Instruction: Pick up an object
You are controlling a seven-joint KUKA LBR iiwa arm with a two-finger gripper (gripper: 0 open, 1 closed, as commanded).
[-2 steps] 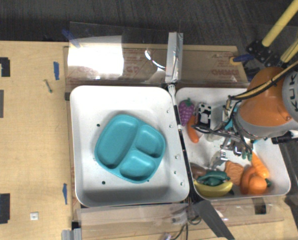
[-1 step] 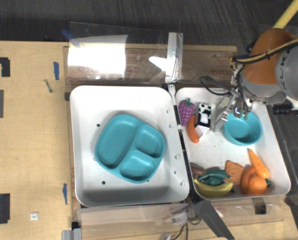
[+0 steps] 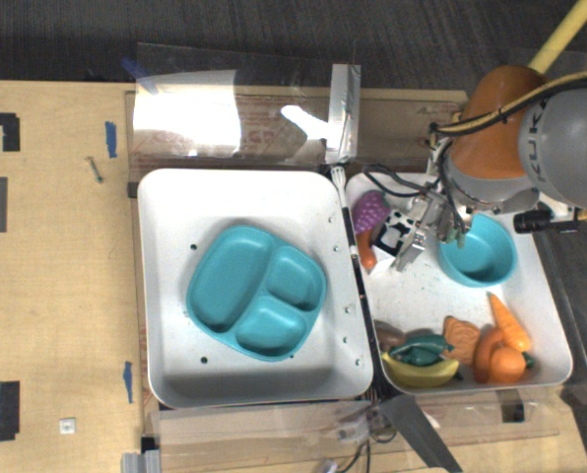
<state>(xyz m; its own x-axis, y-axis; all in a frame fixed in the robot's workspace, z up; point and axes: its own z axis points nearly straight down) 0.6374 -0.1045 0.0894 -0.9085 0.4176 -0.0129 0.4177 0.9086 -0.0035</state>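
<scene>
My gripper (image 3: 408, 252) hangs over the upper left part of the right bin (image 3: 554, 308), reaching in from the right. Just left of it lies a purple bunch of grapes (image 3: 369, 210), and below that a small orange piece (image 3: 367, 255) rests against the bin's left wall. A teal bowl (image 3: 481, 252) sits just right of the gripper, partly under the arm's wrist. Nothing shows in the gripper's hold.
Along the right bin's front lie a yellow banana (image 3: 422, 370), a teal toy (image 3: 422, 348), a brown biscuit-like piece (image 3: 461, 335), a carrot (image 3: 508, 323) and an orange fruit (image 3: 505, 364). The left bin (image 3: 165, 205) holds a teal divided plate (image 3: 257, 291).
</scene>
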